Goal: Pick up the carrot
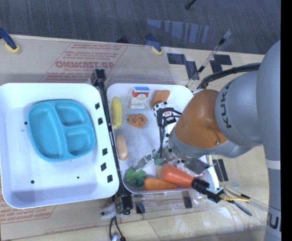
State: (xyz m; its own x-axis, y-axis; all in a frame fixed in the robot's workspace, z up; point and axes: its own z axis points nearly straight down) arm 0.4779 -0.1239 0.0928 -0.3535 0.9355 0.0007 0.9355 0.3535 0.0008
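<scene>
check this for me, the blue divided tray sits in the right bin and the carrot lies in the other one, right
Not quite. The camera view shows the blue divided tray in the left bin, not the right. The carrot lies in the other one, the right bin, near its front edge.

Even, moderately bright light is falling from overhead, leaving the two white bins (15, 149) looking clean but not blown out. The arm (221, 119) is casting a soft shadow over the right bin toward five o'clock, and its orange band (198, 124) is showing a dull sheen. The frame is looking slightly soft and grainy, with the carpet (85, 9) at twelve o'clock staying dim.
</scene>
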